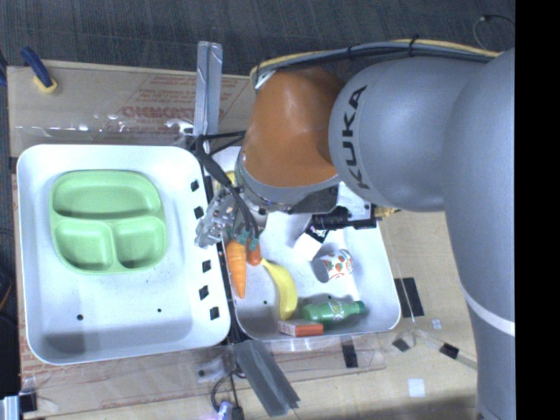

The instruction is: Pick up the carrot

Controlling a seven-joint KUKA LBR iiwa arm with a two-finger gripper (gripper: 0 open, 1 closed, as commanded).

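At the near edge of the right bin (381, 318) lie a small red packet (302, 328) and a green bottle (334, 310) on its side. Just beyond them a banana (283, 289) curves beside a small white cup (336, 266). The carrot (236, 269) lies lengthwise against the bin's left wall, its top end just beneath the tool (229, 226), which hangs right over it; whether the tool is open or closed cannot be told. In the left bin (114, 326) rests a green divided tray (108, 220). Farther back, the orange-banded arm (394, 138) spans the bench (114, 90).
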